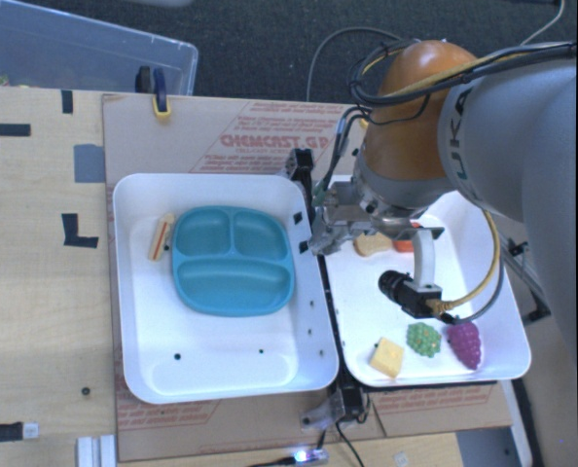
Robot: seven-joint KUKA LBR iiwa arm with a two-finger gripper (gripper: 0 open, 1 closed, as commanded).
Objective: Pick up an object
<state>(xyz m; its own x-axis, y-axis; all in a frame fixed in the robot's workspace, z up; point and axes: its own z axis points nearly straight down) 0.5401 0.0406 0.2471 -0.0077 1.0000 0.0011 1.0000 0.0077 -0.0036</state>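
Note:
The arm's orange band and grey wrist hang over the right bin (503, 353). My gripper (332, 232) sits low at that bin's upper left, close to the wall shared with the left bin. Just to its right lie a tan bread-like piece (372, 246) and a small orange piece (403, 245), both partly hidden by the arm. At the bin's front lie a yellow cheese wedge (388, 357), a green broccoli-like toy (424, 339) and a purple grape bunch (464, 344).
The left bin (211, 363) holds a blue divided plate (233, 260) with a small tan-and-orange stick (160, 237) beside its left edge. A black cylinder with a yellow cable (409, 293) hangs from the arm over the right bin's middle.

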